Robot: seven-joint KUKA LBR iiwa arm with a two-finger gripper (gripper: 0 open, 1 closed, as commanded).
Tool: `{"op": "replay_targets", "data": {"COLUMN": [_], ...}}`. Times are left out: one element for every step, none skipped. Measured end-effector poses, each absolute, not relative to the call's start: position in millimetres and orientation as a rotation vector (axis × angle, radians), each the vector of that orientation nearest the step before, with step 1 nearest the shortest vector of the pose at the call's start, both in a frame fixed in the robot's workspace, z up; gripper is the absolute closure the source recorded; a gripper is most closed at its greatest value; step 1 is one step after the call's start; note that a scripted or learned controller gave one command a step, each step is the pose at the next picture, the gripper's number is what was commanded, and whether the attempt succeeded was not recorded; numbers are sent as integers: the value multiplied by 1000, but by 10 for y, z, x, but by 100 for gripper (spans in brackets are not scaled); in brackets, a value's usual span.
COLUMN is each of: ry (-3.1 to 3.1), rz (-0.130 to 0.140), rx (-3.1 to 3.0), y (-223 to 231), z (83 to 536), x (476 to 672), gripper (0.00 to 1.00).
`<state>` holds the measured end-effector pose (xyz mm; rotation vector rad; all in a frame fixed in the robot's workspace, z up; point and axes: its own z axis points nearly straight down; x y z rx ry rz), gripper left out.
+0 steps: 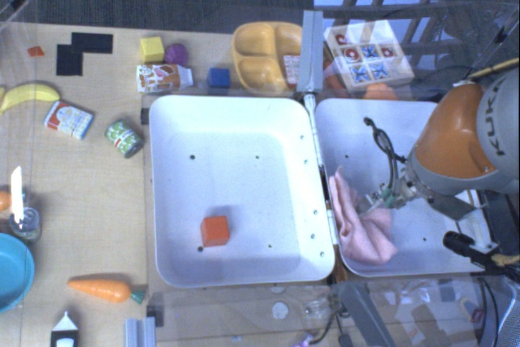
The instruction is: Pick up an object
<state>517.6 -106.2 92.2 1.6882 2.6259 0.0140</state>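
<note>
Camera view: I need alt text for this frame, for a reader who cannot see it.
A grey and orange robot arm reaches from the right into the right white bin, its gripper down at a crumpled pink cloth by the bin's left wall. The left white bin holds a small orange block.

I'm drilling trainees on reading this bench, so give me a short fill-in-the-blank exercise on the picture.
1. The orange cube lies in the ____ bin.
2. The cloth in the right bin is ____ in colour.
3. The gripper is over the ____ bin.
4. On the bench, the carrot lies ____ the bins.

Missing words: left; pink; right; outside
</note>
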Motion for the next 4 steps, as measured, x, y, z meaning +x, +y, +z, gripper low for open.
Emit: {"op": "replay_targets", "data": {"ry": [2454, 2451, 2472, 2564], "rz": [14, 5, 14, 14], "rx": [1936, 1956, 1912, 1782], "y": [-910, -955, -1244, -893], "z": [917, 1183, 915, 925], "x": [5337, 4886, 6081, 5797], "gripper": [0, 0, 0, 0]}}
